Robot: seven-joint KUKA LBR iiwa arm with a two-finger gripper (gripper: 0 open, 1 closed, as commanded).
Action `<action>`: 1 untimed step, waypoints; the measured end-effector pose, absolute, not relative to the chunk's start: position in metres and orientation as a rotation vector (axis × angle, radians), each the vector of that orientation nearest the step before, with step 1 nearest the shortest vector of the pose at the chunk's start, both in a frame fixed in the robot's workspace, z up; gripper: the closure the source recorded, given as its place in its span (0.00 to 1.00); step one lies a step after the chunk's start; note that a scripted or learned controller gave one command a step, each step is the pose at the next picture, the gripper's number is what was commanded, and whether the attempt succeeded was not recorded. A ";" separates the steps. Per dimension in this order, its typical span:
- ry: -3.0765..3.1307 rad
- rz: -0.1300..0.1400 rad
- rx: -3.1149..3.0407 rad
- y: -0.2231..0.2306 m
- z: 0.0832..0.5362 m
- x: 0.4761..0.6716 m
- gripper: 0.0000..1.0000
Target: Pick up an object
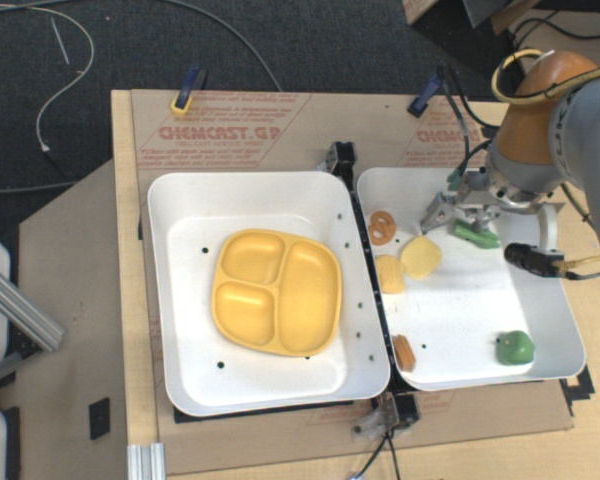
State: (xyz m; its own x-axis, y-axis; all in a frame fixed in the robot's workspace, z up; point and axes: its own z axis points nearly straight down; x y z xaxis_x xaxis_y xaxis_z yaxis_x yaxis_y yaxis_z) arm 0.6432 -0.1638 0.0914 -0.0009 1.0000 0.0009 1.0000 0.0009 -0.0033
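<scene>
Camera view: the hand (467, 211) stood low over the far part of the right bin (550, 363), directly at a green object (476, 234), apparently placed to take it. Whether it was open or closed could not be told. The yellow divided plate (277, 291) occupied the left bin (175, 368)
</scene>
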 end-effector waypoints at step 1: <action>-2.226 -0.004 -2.222 -0.164 0.107 0.645 1.00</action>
State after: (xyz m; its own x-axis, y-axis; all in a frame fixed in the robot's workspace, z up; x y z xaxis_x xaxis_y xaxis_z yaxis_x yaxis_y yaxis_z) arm 0.6454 -0.1640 0.1068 -0.0019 1.0000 -0.0008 1.0000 0.0019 0.0041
